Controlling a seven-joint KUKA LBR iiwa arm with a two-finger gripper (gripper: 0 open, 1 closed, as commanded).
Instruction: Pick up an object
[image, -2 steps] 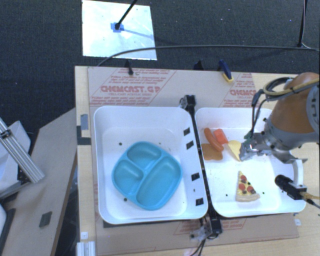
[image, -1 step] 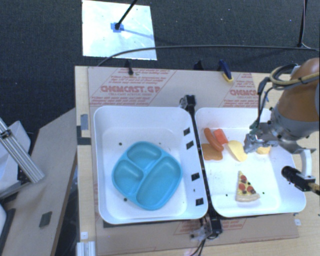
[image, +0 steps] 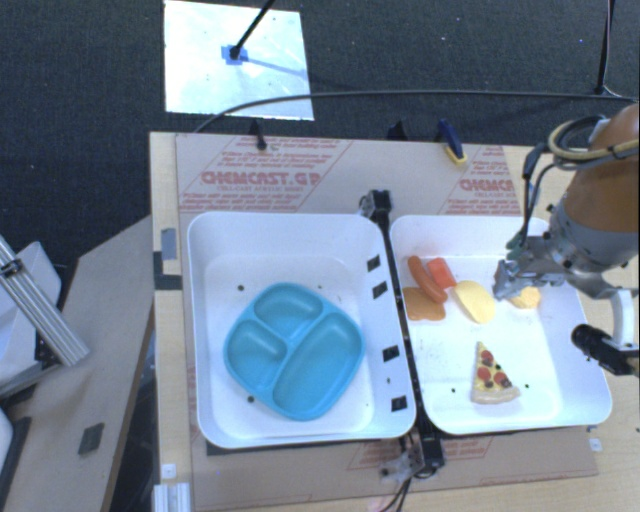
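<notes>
Camera view: the bench (image: 300, 165) carries two white bins side by side. The left bin (image: 215, 250) holds a blue divided plate (image: 293, 350). The right bin (image: 580, 400) holds the candidate objects: an orange-red sausage piece (image: 430, 277) and an orange slab (image: 424, 305) at the 10 o'clock part of the bin, a pale yellow piece (image: 474, 301) near centre, and a pizza slice (image: 492, 376) at 6 o'clock.

The tool (image: 515, 283) sits low at the bin's 2 o'clock area, just right of the pale yellow piece. A small yellow item (image: 527, 297) lies directly at the tool tip. Whether the tool is apart or together cannot be determined, and no object is confirmed held.

Risk: the small yellow item is partly hidden and close to the pale yellow piece; an off-centre closure may push it aside or catch both pieces, so the lift could come up empty.
</notes>
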